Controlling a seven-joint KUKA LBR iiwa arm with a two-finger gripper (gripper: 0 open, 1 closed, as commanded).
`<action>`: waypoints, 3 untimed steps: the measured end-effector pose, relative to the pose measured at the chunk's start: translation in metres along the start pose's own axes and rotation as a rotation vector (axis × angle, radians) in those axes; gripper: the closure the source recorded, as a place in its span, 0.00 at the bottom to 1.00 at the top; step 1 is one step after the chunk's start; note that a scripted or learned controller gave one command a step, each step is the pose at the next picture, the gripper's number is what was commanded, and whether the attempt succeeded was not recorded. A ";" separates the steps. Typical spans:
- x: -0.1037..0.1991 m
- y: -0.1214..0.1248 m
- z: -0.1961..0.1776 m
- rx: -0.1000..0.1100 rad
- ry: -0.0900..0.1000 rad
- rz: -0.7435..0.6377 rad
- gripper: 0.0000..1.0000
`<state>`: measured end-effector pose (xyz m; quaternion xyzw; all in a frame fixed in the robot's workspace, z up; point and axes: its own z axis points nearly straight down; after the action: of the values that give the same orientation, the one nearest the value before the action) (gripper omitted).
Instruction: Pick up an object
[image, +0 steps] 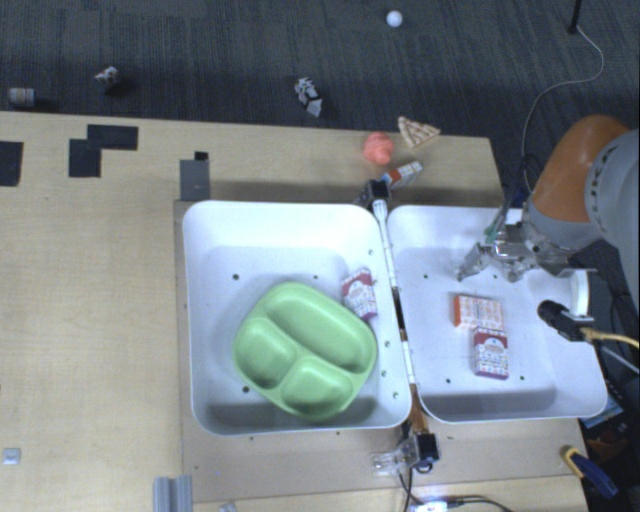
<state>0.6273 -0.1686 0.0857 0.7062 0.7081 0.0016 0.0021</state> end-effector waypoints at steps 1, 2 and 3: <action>0.040 -0.024 0.000 0.001 0.001 -0.002 0.00; 0.040 -0.022 -0.013 -0.007 -0.001 -0.004 1.00; 0.040 -0.022 -0.013 -0.007 0.000 -0.004 0.00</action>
<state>0.6053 -0.1286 0.0983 0.7048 0.7094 0.0039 0.0046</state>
